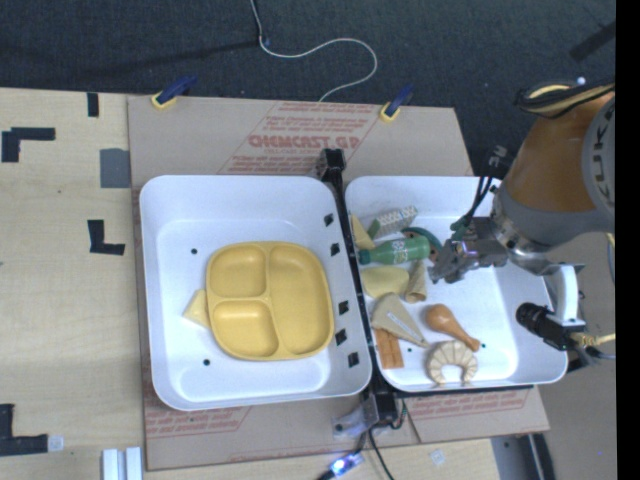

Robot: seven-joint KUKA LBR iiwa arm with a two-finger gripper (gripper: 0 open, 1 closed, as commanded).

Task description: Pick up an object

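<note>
Dark carpet lies behind a pale bench where a cardboard sheet (300, 133) carries two shallow white bins side by side. Toy food crowds the left half of the right bin (500, 368): a green bottle (395, 255) lying on its side near the divider, a croissant (453, 363) and a drumstick (445, 320) toward the near wall, and pale wedges (398, 320) between them, while the gripper (450, 263) hangs just right of the bottle's cap end, its dark fingertips too blurred to tell whether they are apart or together. Beyond the divider, the left bin (170, 218) holds a yellow divided plate (270, 300) resting over a pale wedge at its left edge.
</note>
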